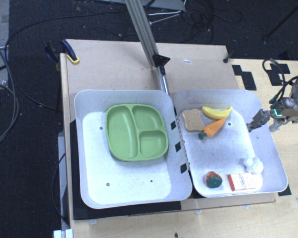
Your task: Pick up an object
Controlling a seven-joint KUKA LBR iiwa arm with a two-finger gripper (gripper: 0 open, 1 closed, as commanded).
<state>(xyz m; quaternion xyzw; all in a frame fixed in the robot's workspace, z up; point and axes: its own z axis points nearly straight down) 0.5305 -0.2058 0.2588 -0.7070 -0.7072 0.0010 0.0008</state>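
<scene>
Status at this frame: my gripper sat at the outer right edge of the right bin, over the rim, nothing between my fingers as far as the cam showed. Fingers looked like two dark prongs spread a bit apart, so I read them as released, tho the res was poor and I wouldn't swear to it. No obj was picked yet, so the task was basically at step 0: approach only, grasp + lift all left to do. Candidates, all inside the right bin and all to the bin-interior side of me: banana and carrot were the nearest pair, touching or nearly so, w/ the bread slice just beyond them toward the divider. Down toward the front edge from me: a white lumpy thing, a red/white carton just beside it, and a small red-green obj further in. The white lump was prob the closest of the front group. Left bin held only a green divided plate, well apart from me, not a likely target. My guess: next I needed to move inward over the bin floor, then descend. Risk: banana/carrot crowding could spoil a clean pinch.
</scene>
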